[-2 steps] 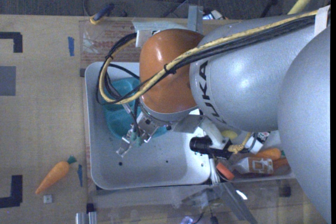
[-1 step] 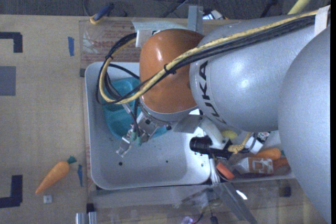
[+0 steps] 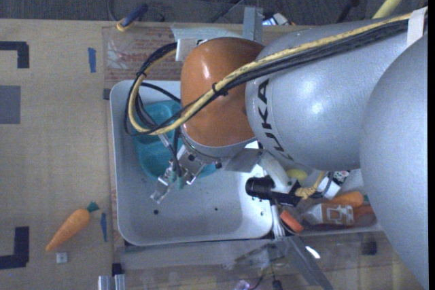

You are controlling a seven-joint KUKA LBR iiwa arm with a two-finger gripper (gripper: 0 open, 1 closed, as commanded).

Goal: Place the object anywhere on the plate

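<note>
Camera view: grey arm (image 3: 306, 112) comes in from the right and covers most of the bench, its orange band (image 3: 214, 98) sitting over the upper middle of the left bin (image 3: 197, 224). Teal plate (image 3: 151, 146) lies in the upper left part of that bin, its right side hidden under the band. Gripper (image 3: 171, 181) hangs low over the bin at the plate's lower right edge, tilted down toward the lower left. Cannot tell whether it is wide or narrow, the tip is too small and cluttered. A small green bit (image 3: 179, 177) shows right at the gripper; it may be a held object or just plate edge, unclear. The bin floor below the gripper is bare white with a few dark specks. Toy carrot (image 3: 68, 229) lies on the wooden bench (image 3: 54, 146) outside the bin, near its lower left corner, well apart from the plate, green top pointing up and right. Right of the left bin, under the arm: a yellow piece (image 3: 296, 174), an orange piece (image 3: 348, 200) and a white-labelled pack (image 3: 334, 215), close together.
</note>
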